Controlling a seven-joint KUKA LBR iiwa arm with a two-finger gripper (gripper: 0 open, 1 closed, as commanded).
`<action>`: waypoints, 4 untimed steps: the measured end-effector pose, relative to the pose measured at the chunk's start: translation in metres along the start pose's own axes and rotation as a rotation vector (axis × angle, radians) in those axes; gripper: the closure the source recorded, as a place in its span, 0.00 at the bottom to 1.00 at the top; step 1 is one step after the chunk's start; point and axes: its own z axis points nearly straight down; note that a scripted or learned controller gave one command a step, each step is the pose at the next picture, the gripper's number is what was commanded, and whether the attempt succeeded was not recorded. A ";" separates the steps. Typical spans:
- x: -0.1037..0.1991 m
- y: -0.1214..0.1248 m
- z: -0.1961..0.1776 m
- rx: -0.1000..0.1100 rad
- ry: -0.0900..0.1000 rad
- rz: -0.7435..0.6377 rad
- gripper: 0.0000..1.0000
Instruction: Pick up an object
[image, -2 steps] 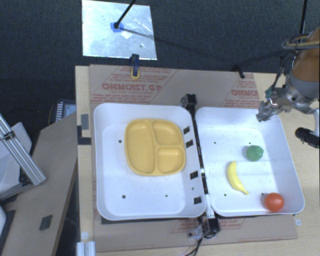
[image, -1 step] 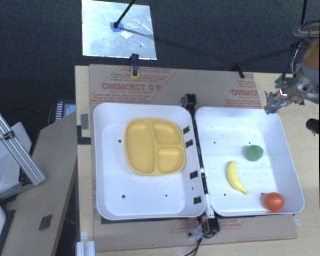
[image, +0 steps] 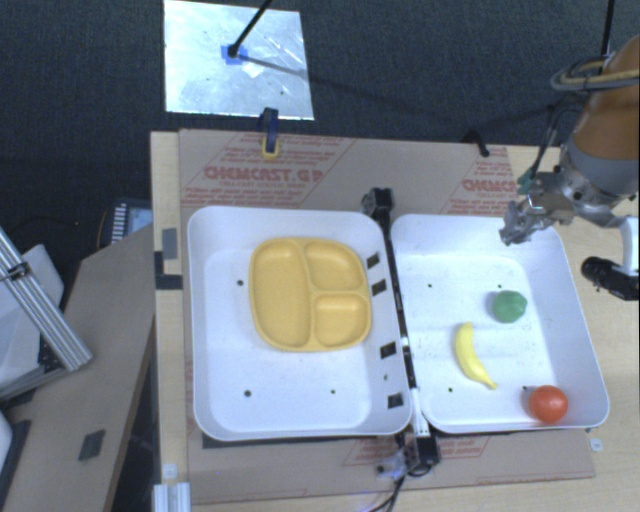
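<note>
1. On the desk (image: 120, 300), the left bin (image: 215, 330) held a yellow divided plate (image: 308, 293), lying flat near the bin's middle with its three compartments facing up.
2. A black divider strip (image: 392, 300) ran between the two bins where they met.
3. In the right bin (image: 440, 285), a yellow banana (image: 472, 354) lay lengthwise a little below centre.
4. A green ball (image: 509, 306) sat up and to the right of the banana, near it but apart.
5. An orange-red ball (image: 547, 402) rested in the bin's near right corner, apart from the banana's tip.
6. The gripper (image: 522, 222) hung over the right bin's far right corner, well apart from all three objects; from where I stood I could not tell whether it was spread or pressed together.
</note>
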 end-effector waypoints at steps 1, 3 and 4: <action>0.049 -0.015 -0.006 -0.001 0.000 -0.001 1.00; 0.150 -0.054 0.025 0.002 0.001 -0.001 1.00; 0.192 -0.073 0.018 0.001 0.001 -0.001 1.00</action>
